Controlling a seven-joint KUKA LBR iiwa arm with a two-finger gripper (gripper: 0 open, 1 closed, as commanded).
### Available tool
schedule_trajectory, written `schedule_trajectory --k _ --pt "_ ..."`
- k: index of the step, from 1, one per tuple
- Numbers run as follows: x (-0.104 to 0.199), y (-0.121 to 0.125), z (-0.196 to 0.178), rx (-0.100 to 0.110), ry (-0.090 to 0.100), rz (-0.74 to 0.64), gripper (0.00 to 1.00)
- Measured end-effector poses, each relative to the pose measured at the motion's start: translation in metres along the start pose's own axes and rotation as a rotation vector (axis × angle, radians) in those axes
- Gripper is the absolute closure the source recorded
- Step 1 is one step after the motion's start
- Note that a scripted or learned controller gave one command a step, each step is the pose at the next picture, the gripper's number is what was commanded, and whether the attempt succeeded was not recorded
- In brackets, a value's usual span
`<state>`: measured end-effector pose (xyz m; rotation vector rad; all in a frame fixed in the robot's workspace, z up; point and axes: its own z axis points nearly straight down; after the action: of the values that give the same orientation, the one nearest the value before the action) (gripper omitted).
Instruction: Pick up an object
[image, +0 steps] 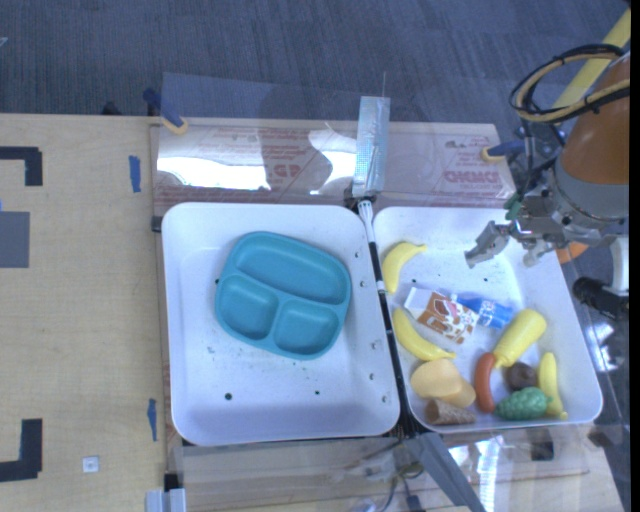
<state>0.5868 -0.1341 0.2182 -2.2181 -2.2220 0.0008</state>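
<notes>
Hand (512, 244) sits over the upper right part of the right bin (585, 400), fingers spread apart, nothing between them. One finger (483, 246) points toward the bin's middle, the other lies nearer the bin's right wall. Hand is above the bin floor, clear of all items. Arm with orange band (600, 150) enters from the right, cables looped above it.

Candidate objects all lie in the right bin, below and left of the hand:
- banana (398, 262), curved, near the divider between bins, closest to the hand
- small printed carton (443, 315) with a blue tube (485, 311) touching its right end
- second banana (418, 339) under the carton's left edge
- yellow corn-like piece (520, 336)
- red sausage (484, 381)
- yellow pear-like item (441, 381)
- green item (523, 403), brown item (520, 376) just above it

Left bin (190, 400): blue three-compartment plate (283, 293), tilted slightly, roughly central.

Bench (75, 320) is light wood.
</notes>
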Motion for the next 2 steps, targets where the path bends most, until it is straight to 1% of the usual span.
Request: schedule_trajectory --k 1,2 --pt "-0.011 -0.039 0.103 -0.03 -0.001 0.18 0.0" --pt "-0.018 0.003 0.074 -0.005 -0.001 0.283 0.0"
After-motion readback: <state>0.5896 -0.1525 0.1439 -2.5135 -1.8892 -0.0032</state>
